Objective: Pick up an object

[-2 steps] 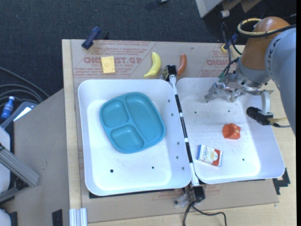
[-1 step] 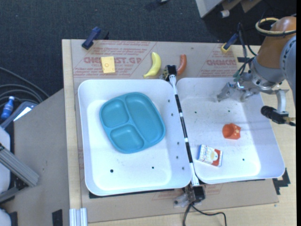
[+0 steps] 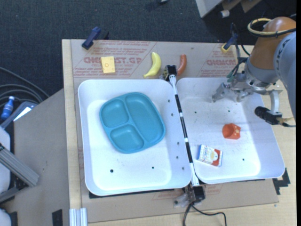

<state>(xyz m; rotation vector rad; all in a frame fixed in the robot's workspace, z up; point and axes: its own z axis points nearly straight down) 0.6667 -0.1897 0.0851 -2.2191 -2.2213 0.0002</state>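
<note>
Camera view: claw (image 3: 221,94) (near rim (image 3: 207,78)).

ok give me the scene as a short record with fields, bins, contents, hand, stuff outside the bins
left bin: blue divided plate
right bin: orange-red object, small printed packet
hand: above the right bin's far end, holding nothing visible
behind bins: banana, reddish sausage-shaped item, yellow tile

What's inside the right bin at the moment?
The right bin holds an orange-red object and a small packet. The end effector hangs over its far end, covering some of the floor there.
</note>
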